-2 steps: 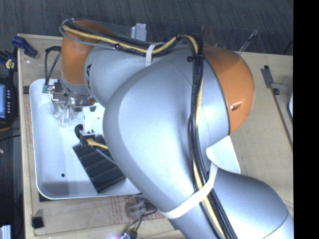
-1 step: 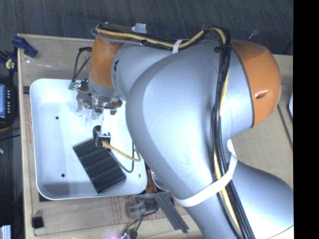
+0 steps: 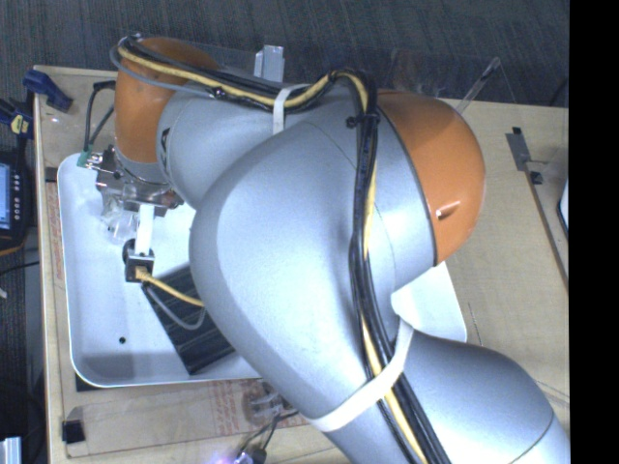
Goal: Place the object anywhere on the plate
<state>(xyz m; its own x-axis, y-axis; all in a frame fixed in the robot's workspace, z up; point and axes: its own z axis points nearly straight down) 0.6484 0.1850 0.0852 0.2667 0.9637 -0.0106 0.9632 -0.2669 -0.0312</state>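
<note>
My gripper (image 3: 120,216) hangs over the upper left part of the left white bin (image 3: 77,288), close to the bin floor. The grey arm with its orange band reaches in from the right and covers most of the bench. A flat black ridged slab (image 3: 191,329) lies on the bin floor just below and to the right of the gripper, partly hidden under the arm. Nothing can be made out between the gripper's tips, which are blurred.
A tiny dark speck (image 3: 123,339) sits on the bin floor near the front left. The wooden bench edge (image 3: 44,162) with a blue clamp (image 3: 41,83) lies left of the bin. The arm hides the right bin.
</note>
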